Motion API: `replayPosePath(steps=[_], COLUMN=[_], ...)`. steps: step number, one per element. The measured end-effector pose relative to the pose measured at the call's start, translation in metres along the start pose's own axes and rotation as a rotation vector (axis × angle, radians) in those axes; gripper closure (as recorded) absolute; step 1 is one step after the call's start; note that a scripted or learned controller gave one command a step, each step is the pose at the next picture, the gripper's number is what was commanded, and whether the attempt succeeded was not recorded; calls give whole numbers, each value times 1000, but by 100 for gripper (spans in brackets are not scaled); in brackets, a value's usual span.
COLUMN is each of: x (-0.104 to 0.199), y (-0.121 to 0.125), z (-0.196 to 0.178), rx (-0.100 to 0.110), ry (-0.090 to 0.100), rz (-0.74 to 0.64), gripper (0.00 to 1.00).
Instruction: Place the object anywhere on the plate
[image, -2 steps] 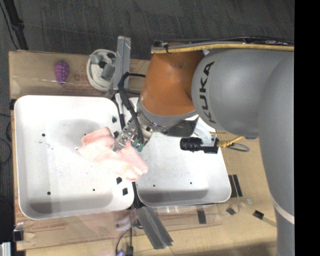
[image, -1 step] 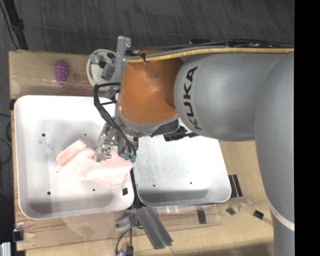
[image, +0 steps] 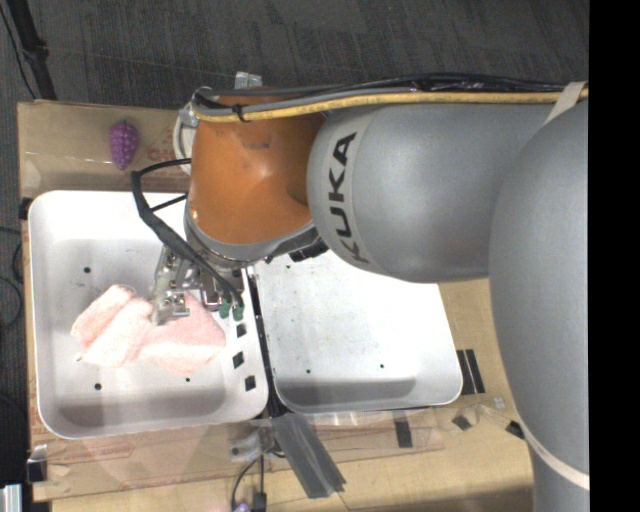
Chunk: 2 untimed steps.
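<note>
Arm's orange band (image: 245, 170) covers the top edge of both bins; grey wrist (image: 420, 190) hides most of right bin (image: 350, 340) at 12–3 o'clock. Gripper (image: 172, 300) fingers too small/cluttered to tell if apart, over the pink cloth (image: 150, 335). Arm cut off at 3 o'clock edge. Purple obj (image: 123, 143) at 10 o'clock too small to ID

I see two bins side by side on the bench (image: 80, 150): the left bin (image: 60, 400) and the right bin (image: 400, 380), their inner walls touching. A cloth-like object (image: 130, 335) lies in the left bin, toward its middle. The arm (image: 420, 170) reaches in from the right, over the right bin's far edge. The claw (image: 175, 300) sits over the left bin, at the object's right upper edge. A small item (image: 123, 144) rests on the bench beyond the left bin's far left corner.
</note>
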<state>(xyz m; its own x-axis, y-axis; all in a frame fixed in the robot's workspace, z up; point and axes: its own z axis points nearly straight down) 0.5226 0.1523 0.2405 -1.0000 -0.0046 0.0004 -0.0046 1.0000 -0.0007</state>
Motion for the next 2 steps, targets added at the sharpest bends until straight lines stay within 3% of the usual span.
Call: replayPosePath(steps=[1,2], x=[2,2], y=[52,51], z=[8,8], rx=[0,0], ry=[-1,-2], rz=[-5,-5], gripper=[100,0])
